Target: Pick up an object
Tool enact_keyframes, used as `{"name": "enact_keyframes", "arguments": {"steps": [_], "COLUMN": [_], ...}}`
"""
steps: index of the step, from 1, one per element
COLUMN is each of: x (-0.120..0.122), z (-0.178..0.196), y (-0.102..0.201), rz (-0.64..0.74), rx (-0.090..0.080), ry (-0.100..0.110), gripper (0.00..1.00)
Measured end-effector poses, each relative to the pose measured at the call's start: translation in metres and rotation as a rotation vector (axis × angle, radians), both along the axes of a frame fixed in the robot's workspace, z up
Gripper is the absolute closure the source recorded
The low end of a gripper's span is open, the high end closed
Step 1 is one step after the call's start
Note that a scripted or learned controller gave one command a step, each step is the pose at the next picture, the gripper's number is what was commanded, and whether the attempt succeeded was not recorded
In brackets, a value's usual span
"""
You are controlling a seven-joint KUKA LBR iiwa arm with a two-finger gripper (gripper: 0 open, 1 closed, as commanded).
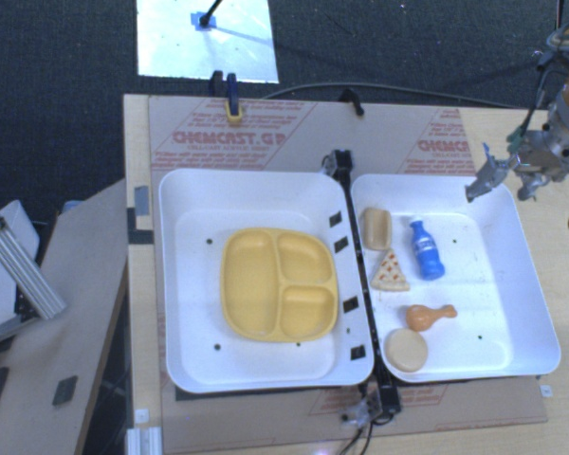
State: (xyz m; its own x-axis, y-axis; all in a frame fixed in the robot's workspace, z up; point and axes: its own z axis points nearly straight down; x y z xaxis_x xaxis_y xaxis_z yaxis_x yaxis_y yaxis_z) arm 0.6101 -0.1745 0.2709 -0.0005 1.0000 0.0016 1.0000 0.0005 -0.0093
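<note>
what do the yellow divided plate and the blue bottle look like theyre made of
The yellow divided plate looks like moulded plastic: uniform colour, rounded compartment ridges, a soft matte sheen. The blue bottle also looks plastic, glossier, with a highlight and a white cap; probably a toy, though that is a guess.

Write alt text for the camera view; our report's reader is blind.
A gripper hangs over the right bin's far corner; inside lie a blue bottle, pizza slice, drumstick, bread and cookie. The left bin holds a yellow tray.

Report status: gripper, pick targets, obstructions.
Gripper above right bin's far corner, jaws open, holding nothing. Blue bottle, pizza slice, drumstick lying untouched. Nothing blocking the way.
</note>
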Motion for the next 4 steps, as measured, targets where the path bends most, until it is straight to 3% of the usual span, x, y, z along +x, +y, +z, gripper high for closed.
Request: {"name": "enact_keyframes", "arguments": {"steps": [1,4], "x": [0.002,-0.001], "z": [0.007,-0.135], "y": [0.001,-0.009], "rz": [0.003,0.001], "rx": [-0.002,-0.002], "ry": [-0.011,-0.009], "gripper": [0.0,0.0]}}
